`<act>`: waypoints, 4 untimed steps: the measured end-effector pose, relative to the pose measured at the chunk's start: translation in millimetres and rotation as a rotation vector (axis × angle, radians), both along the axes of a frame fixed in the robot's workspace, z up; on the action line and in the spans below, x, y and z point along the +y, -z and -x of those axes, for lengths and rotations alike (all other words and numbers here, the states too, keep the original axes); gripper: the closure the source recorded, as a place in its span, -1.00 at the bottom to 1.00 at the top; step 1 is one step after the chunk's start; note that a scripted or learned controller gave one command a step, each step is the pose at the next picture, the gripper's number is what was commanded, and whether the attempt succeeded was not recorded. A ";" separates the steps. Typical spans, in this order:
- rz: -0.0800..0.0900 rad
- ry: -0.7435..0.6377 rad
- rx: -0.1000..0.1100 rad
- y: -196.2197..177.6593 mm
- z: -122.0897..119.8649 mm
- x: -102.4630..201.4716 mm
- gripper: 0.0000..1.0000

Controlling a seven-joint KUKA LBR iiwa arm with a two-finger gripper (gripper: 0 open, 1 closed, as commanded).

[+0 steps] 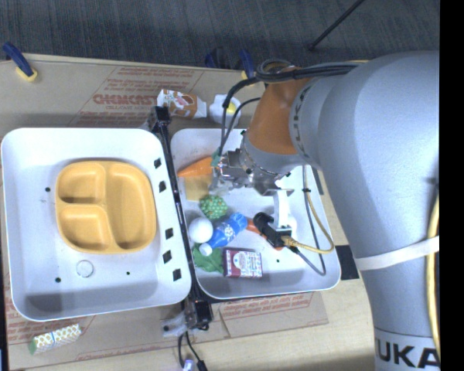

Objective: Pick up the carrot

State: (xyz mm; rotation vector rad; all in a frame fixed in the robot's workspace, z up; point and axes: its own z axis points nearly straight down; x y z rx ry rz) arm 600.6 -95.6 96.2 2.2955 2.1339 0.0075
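- Carrot aside for a moment: nearest on the table (278,315), a small patterned packet (56,336) lies outside both bins.
- Next, in the near end of the right-hand bin (317,273) as the view shows it, a red box (243,263) lies flat with a green leafy piece (209,258) touching its side.
- Just beyond them a white ball (199,229) and a blue bottle (229,226) lie close together. A knobbly green ball (213,205) sits a little farther in.
- The carrot (193,166) comes next, toward the far end of that bin and hard against the wall shared with the other bin. It is an orange wedge that seems to taper toward that wall. A pale yellow piece (194,188) that I cannot identify touches its near side.
- The gripper (229,170) hangs right at the carrot's thick end, touching or almost touching it. How wide it stands cannot be told from this angle, and nothing is visibly held.
- Handling, as a judgement: it looks like a moulded toy, so it is probably light, stiff and smooth. The taper could let it slip out toward the thin end. The thick middle, pinched across its width, looks like the safest hold, with care for the wall crowding one side.
- Level with all this, the other bin (23,284) holds a yellow divided tray (106,205).
- Farthest off, a small orange-and-white bottle (178,103) lies on the table past the bins.
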 end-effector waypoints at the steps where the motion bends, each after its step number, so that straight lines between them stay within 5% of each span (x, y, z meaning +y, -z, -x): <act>1: -0.002 -0.047 0.010 -155.4 26.5 20.9 1.00; 2: -0.003 -0.173 0.015 -94.7 125.2 63.9 1.00; 4: 0.000 -0.313 0.010 -208.7 124.0 -76.4 1.00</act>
